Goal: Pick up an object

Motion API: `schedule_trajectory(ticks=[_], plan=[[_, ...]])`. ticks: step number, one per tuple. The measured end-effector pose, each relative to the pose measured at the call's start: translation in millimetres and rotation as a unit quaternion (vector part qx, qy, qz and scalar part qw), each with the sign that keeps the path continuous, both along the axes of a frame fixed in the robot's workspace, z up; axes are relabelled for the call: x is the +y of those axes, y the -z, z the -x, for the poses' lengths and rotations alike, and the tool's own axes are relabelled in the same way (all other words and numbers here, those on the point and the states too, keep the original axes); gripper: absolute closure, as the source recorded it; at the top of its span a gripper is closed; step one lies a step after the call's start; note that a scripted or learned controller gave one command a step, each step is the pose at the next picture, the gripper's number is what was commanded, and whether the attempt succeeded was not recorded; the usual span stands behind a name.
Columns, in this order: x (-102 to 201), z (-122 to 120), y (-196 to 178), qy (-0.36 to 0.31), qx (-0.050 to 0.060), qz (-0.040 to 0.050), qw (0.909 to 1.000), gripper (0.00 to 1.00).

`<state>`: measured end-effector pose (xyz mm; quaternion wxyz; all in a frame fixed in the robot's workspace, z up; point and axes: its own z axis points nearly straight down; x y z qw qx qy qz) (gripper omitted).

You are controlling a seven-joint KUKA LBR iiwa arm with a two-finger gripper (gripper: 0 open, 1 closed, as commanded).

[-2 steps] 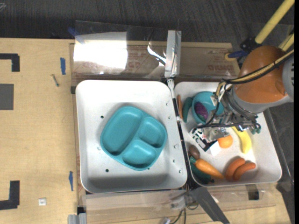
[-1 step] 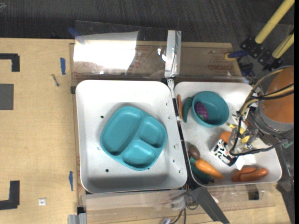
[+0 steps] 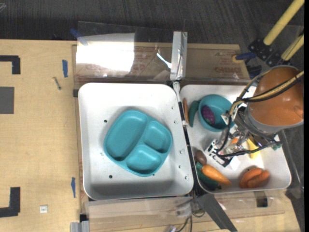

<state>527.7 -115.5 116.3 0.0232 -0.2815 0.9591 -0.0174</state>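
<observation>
A carrot (image 3: 215,173) is shown in the right bin (image 3: 285,178), its long axis running left to right, tip towards lower right. The hand (image 3: 223,151) is lowered just above it; its opening cannot be told.

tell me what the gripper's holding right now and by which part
It cannot be told. The gripper is low in the right bin, above the carrot, but cables hide its tips.

A teal divided plate (image 3: 138,142) lies in the left bin (image 3: 91,98). In the right bin (image 3: 282,170), the gripper (image 3: 223,151) hangs over a toy carrot (image 3: 215,173), near a teal bowl (image 3: 215,111).
</observation>
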Motion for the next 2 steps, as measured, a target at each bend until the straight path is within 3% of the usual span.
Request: schedule_trajectory(ticks=[1,2], plan=[[-6,5,2,0.212,-0.003,-0.0135,0.9771,1.00],[-7,-72,-1,0.346,-0.018,-0.0266,0.9376,1.00]])
